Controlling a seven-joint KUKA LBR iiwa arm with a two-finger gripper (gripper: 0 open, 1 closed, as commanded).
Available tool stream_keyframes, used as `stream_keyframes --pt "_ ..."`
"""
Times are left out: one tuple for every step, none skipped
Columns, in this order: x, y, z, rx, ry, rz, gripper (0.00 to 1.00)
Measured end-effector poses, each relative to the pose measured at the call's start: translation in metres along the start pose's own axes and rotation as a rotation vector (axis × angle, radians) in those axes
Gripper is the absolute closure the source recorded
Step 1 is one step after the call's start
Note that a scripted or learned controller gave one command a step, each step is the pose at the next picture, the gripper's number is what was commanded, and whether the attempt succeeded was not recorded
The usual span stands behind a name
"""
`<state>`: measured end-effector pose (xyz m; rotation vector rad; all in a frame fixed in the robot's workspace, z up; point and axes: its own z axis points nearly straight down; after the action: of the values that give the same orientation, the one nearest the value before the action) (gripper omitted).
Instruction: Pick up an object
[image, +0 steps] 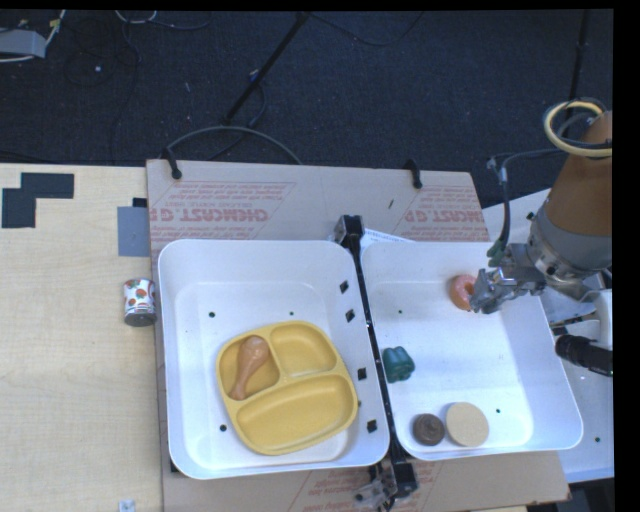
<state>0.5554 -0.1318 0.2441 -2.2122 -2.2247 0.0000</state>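
so we've got the gripper parked right against the orange-pink object near the back wall of the right bin, object just to its left, and honestly we can't tell the gripper's state.

**Colours across the two bins**

The left bin and right bin are white. A yellow divided plate holds a tan drumstick. At 3 o'clock of it lie a green block, a dark brown disc and a cream disc. An orange-pink ball sits at 12 o'clock. The cardboard sheet carries red lettering. A small can is white with red spots. The worktop is pale wood.
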Motion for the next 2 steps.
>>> stream_keyframes --pt "0.047 0.006 -0.004 0.000 0.000 0.001 1.00" --pt "0.099 0.016 -0.008 -0.001 -0.001 0.001 1.00"
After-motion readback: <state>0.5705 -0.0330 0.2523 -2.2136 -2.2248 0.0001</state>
